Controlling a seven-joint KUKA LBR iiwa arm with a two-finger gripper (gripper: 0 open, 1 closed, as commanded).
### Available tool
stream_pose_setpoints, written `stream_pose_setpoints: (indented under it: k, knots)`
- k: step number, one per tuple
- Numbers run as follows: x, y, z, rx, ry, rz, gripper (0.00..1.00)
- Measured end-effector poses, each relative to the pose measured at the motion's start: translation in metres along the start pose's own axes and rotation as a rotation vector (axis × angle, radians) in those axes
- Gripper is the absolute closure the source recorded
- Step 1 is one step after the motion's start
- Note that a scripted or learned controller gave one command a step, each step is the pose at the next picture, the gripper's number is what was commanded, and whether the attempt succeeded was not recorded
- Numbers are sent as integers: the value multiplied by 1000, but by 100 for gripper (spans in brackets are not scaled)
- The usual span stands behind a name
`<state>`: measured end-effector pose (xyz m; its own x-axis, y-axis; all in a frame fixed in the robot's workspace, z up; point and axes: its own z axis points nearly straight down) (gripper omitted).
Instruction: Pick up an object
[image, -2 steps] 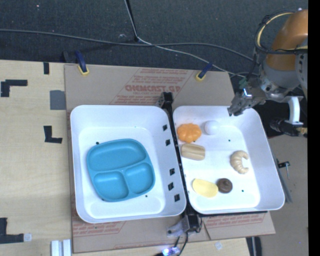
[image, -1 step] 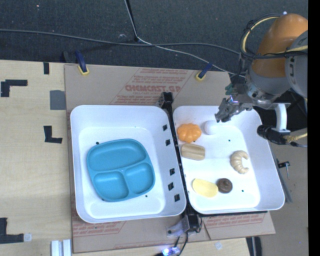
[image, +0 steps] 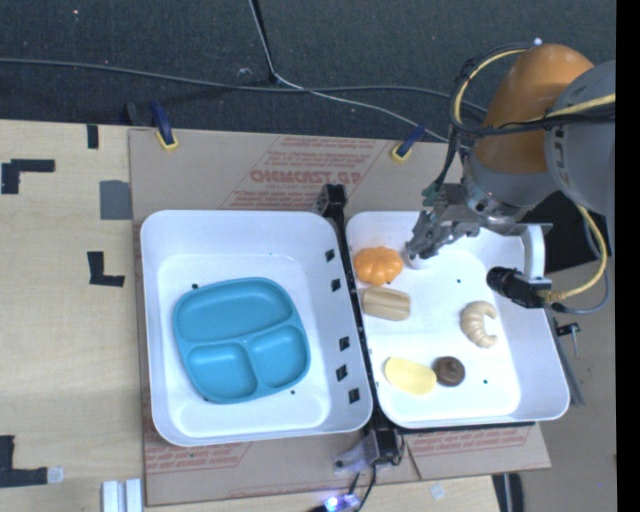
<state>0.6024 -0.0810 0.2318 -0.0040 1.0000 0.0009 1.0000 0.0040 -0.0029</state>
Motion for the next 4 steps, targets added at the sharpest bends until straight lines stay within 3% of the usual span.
stream_pose_setpoints:
  k: [1, 2, 4]
  knots:
    - [48, -33, 5, 1, 0, 0, 100]
    - [98, -52, -4, 0, 1, -2, 100]
    - [182, -94, 15, 1, 0, -2, 100]
